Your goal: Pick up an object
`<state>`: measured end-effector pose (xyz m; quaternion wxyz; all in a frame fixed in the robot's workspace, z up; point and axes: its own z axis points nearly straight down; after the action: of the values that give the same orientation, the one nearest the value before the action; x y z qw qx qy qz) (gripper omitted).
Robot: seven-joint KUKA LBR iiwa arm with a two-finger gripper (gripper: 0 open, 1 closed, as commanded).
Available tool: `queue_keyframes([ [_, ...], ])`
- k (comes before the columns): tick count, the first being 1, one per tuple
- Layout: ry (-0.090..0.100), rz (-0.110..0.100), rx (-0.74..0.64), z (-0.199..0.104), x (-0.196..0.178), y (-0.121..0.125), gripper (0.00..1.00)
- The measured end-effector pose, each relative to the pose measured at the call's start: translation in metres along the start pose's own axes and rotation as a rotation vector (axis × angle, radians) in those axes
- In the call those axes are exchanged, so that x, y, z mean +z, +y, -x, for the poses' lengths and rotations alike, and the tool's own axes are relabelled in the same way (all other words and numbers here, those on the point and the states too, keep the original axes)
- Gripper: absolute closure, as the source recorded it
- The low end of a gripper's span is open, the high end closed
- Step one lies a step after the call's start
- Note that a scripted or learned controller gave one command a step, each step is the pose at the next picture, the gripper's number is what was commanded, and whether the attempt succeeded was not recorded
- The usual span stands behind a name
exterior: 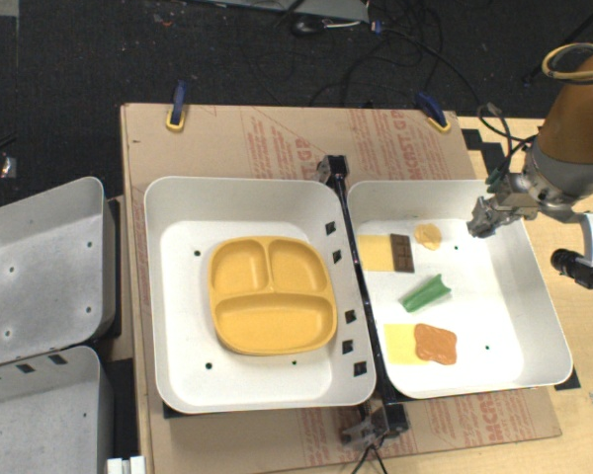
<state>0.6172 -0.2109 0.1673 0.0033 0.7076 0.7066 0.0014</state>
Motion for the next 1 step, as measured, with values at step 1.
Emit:
queue_keyframes([
  [1,0.000,0.000,-0.003,0.0040,-0.0440,0.0027,1.00],
])
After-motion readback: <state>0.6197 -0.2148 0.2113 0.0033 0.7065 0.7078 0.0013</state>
